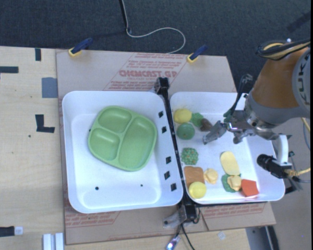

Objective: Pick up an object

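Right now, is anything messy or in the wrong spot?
The green plate sits crooked in the left bin, turned at an angle to its walls. The toy food is all scattered in the right bin, not on the plate. Nothing looks spilled or broken.

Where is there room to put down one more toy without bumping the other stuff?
Best room: the left bin, on the bare floor in front of the green plate. The right bin is crowded with toy food along its left side and front edge; a small gap sits right of the yellow oval piece.
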Motion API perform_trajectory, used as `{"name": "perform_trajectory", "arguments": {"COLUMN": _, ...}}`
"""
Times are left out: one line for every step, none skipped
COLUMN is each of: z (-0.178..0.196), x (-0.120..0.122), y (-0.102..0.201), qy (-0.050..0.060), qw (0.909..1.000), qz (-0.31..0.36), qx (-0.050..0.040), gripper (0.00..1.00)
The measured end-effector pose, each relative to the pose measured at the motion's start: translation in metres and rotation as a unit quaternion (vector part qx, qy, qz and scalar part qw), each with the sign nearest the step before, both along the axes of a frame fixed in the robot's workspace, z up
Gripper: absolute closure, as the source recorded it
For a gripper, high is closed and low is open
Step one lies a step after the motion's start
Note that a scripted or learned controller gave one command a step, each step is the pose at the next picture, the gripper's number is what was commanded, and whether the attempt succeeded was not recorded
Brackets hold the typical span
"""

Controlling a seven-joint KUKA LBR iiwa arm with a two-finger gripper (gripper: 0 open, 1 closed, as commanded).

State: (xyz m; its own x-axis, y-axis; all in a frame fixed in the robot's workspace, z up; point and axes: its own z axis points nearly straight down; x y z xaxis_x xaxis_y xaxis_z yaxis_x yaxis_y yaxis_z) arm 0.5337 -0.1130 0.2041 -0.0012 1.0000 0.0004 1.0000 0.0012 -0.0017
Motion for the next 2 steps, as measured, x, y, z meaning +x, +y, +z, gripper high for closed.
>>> {"name": "perform_trajectory", "arguments": {"z": 0.01, "x": 0.0, "y": 0.001, "qy": 0.0, "qw": 1.0, "qz": 0.001, "qx": 0.0002, "gripper": 1.0}}
{"name": "perform_trajectory", "arguments": {"z": 0.199, "x": 0.028, "y": 0.018, "qy": -0.011, "qw": 0.9999, "qz": 0.002, "qx": -0.0018, "gripper": 1.0}}
